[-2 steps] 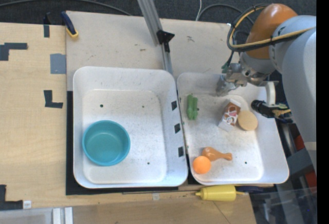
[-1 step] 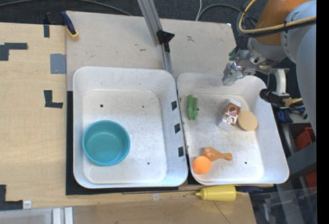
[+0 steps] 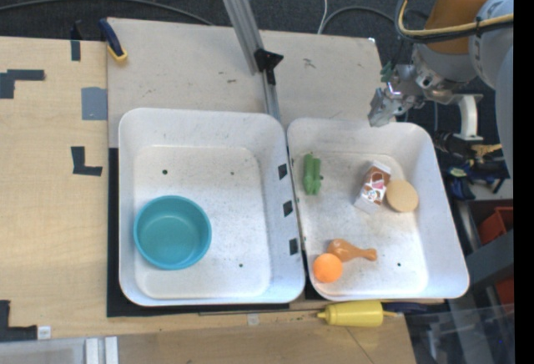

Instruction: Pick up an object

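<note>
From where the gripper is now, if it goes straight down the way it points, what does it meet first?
Most likely the back rim of the right bin, since the gripper hangs just above that edge. Depth is unclear, so it could land on the bench just behind the rim instead.

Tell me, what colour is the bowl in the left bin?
Teal blue; the bowl shows clearly in the camera view.

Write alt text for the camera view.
The arm's claw hovers at the right bin's far rim; inside lie a green toy, small carton, tan disc and orange ball. The left bin holds a teal bowl.
</note>
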Tool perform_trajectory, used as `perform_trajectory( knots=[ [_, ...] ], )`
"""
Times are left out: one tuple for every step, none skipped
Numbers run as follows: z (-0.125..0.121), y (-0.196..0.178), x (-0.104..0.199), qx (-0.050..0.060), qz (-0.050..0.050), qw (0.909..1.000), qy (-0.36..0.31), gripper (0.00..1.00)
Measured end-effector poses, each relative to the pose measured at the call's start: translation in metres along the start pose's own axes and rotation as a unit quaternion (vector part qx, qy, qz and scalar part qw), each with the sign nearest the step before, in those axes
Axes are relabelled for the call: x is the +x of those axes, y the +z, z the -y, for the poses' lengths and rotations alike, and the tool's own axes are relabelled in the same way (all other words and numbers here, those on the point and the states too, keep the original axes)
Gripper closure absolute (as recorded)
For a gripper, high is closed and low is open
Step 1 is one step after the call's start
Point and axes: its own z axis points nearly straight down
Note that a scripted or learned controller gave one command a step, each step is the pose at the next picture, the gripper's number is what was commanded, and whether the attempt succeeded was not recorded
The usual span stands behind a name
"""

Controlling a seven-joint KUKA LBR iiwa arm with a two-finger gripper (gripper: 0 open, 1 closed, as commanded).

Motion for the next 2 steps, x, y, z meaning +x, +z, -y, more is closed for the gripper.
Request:
perform_trajectory(
  knots=[
    [-0.003, -0.057, -0.009, -0.001, 0.001, 1.0000, 0.000, 1.00],
    [0.006, -0.044, 0.048, 0.003, -0.001, 1.0000, -0.002, 1.00]
  ],
)
